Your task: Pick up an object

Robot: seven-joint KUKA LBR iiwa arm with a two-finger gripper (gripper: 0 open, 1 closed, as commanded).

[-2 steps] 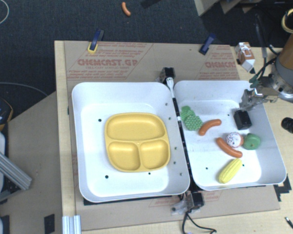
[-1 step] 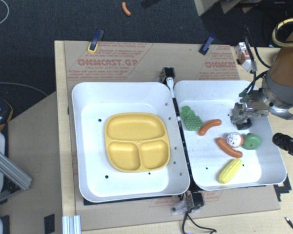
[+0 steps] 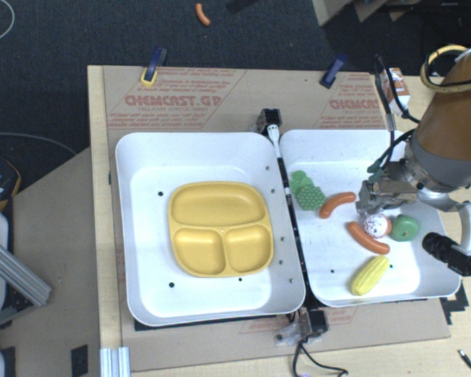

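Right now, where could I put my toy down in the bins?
Left bin: bare white floor all around the yellow tray. Right bin: bare front-left patch beside the corn. Crowded around the gripper: sausages, ball, green grapes.

The arm (image 3: 449,124) enters at the scene's right as a broad rounded body, orange-brown on top and smooth grey beneath, with a paler grey collar at its lower edge. Thin dark cables run down its left side from the far right corner of the counter (image 3: 220,93), and a yellow loop of cable curls beside its top. Below the grey section sits the tool (image 3: 383,199), a compact block of dull grey metal with darker parts. A black cylindrical piece juts out near the right edge.
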